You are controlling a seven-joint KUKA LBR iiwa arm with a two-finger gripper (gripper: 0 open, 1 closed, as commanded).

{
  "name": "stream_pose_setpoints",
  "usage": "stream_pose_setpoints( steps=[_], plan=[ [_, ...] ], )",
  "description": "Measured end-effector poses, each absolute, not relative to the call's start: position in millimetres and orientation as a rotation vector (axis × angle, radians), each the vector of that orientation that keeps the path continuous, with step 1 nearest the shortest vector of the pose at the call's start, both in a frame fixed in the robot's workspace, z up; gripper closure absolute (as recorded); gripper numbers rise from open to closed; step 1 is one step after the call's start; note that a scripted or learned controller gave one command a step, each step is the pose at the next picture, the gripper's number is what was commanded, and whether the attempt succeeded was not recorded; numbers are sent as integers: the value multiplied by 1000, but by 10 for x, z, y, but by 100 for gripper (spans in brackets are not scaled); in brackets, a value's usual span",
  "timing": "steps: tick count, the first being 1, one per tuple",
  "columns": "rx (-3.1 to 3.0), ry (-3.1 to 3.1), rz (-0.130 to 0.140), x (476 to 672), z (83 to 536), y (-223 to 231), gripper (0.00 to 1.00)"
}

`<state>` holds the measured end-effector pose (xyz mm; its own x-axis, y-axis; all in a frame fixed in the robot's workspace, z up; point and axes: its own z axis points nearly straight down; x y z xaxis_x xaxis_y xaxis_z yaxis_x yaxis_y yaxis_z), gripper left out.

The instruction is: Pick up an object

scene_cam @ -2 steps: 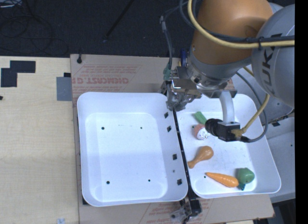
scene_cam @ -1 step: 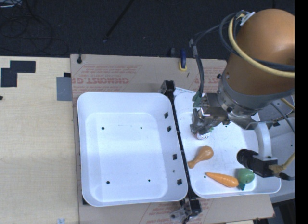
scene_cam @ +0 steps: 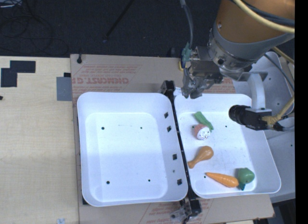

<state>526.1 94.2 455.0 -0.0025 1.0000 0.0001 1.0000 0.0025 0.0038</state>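
The right bin (scene_cam: pixel 260 146) holds a radish with a green leaf (scene_cam: pixel 202 127), a tan drumstick-shaped toy (scene_cam: pixel 201 156), an orange carrot (scene_cam: pixel 222 179) and a green pepper (scene_cam: pixel 245 176). My gripper (scene_cam: pixel 194 92) hangs over the far left corner of the right bin, above and behind the radish, with nothing seen between its fingers. Its fingertips point down close together. The large grey and orange arm comes in from the upper right.
The left bin (scene_cam: pixel 91 122) lies beside the right one, joined by a black clamp strip (scene_cam: pixel 174 136). A black cylinder (scene_cam: pixel 246 117) juts over the right bin's far right edge. Cardboard lies under both bins.
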Motion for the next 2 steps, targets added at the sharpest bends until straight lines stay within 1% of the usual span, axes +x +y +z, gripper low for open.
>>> stream_pose_setpoints(
  steps=[1, 2],
  plan=[
    [2218, 2229, -9, 5241, 4610, 938, 100],
    [2213, 2237, -14, 5242, 4700, 947, 100]
  ],
)
